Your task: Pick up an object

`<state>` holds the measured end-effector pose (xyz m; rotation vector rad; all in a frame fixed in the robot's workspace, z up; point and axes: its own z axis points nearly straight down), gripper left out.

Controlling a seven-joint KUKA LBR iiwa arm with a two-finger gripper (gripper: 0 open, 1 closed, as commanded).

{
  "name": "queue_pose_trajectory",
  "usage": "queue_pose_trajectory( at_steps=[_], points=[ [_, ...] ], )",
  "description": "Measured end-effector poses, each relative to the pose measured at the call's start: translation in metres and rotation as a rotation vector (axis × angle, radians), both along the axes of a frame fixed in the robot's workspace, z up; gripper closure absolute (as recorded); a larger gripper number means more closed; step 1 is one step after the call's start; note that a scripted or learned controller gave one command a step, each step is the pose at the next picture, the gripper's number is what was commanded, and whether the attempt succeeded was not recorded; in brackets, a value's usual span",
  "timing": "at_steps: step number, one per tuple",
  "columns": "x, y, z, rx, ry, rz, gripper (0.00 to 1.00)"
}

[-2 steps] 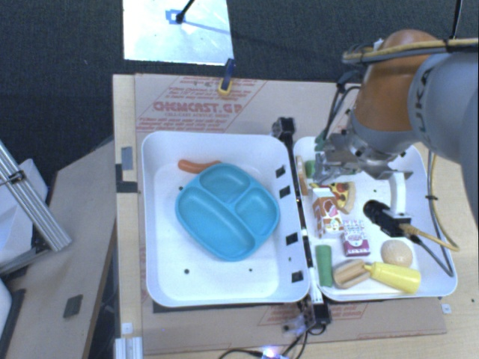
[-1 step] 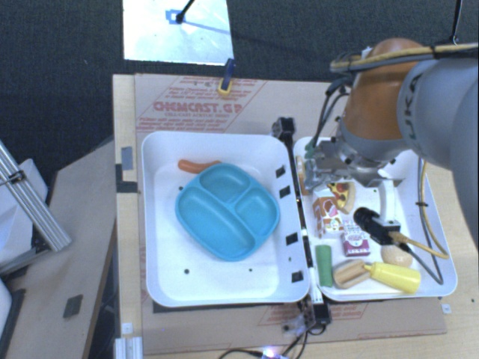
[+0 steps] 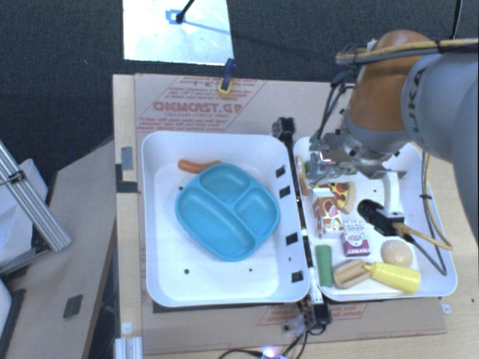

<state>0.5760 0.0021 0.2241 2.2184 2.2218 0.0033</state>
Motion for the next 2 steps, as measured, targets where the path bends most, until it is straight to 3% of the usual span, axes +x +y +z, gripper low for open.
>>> queue_pose_trajectory(
  at_steps=[1,2],
  points=[
    [-0.009,0.001,0.01,0.0,0.001,0.002,1.0],
    [-0.011,-0.001,-0.011,-0.001,0.003,-0.001,1.0]
  ],
)
